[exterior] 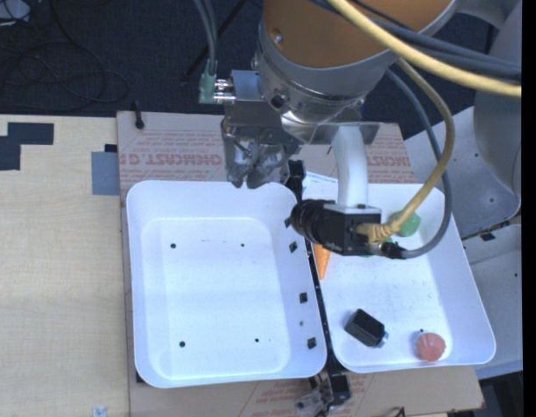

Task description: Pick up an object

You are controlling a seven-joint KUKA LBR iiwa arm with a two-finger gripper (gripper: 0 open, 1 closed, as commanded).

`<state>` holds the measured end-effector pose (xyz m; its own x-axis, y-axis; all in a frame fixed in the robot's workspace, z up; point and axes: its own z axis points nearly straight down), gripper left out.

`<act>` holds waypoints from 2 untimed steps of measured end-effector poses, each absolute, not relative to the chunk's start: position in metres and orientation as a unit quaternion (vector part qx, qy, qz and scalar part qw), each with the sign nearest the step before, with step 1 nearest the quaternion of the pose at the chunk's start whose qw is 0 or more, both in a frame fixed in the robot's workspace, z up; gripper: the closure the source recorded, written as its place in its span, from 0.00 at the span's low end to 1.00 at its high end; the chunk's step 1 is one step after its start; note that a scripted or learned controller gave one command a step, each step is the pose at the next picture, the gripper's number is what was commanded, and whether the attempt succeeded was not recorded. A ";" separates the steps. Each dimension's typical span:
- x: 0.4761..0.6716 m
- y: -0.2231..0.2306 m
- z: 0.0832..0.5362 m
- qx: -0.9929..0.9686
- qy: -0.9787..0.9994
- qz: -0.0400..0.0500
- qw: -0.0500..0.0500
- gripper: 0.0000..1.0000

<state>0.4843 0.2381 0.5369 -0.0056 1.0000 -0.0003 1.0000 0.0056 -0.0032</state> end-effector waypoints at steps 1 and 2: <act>0.476 0.243 0.537 -0.707 -0.708 0.003 0.001 1.00; 0.524 0.244 0.536 -0.707 -0.707 0.002 0.000 1.00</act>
<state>0.5245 0.2440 0.5364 0.0007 1.0000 -0.0022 1.0000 -0.0007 -0.0030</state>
